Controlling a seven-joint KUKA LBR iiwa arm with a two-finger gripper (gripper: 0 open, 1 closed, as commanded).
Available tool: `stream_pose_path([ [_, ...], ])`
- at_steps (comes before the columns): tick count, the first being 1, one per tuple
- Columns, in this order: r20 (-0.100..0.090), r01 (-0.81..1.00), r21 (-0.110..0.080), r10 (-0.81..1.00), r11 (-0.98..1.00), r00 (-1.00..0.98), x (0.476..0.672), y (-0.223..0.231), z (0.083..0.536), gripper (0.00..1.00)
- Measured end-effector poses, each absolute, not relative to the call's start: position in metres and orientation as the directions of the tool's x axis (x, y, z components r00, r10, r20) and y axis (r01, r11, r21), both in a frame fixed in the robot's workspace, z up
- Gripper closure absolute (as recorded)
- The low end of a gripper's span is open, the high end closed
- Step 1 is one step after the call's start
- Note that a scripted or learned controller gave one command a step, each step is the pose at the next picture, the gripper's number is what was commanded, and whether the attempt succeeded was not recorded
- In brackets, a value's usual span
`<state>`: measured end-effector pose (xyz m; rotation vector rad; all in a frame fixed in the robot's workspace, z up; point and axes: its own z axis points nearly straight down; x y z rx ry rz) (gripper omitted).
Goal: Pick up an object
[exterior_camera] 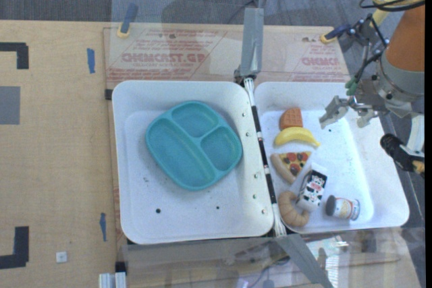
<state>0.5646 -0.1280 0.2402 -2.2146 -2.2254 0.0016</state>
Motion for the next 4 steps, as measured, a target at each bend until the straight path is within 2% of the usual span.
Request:
stream_pose_path([
  [1, 0.000, 0.995, -0.001, 0.995, 0.103, -0.103, 0.514, -0.103, 0.124, 0.00],
  [2, 0.001, 0.989, 0.012, 0.990, 0.144, -0.144, 0.483, -0.108, 0.089, 0.00],
  [3, -0.003, 0.991, 0.016, 0.991, 0.136, -0.136, 0.483, -0.112, 0.099, 1.00],
  [4, 0.000, 0.966, 0.000, 0.966, 0.259, -0.259, 0.528, -0.024, 0.215, 1.00],
])
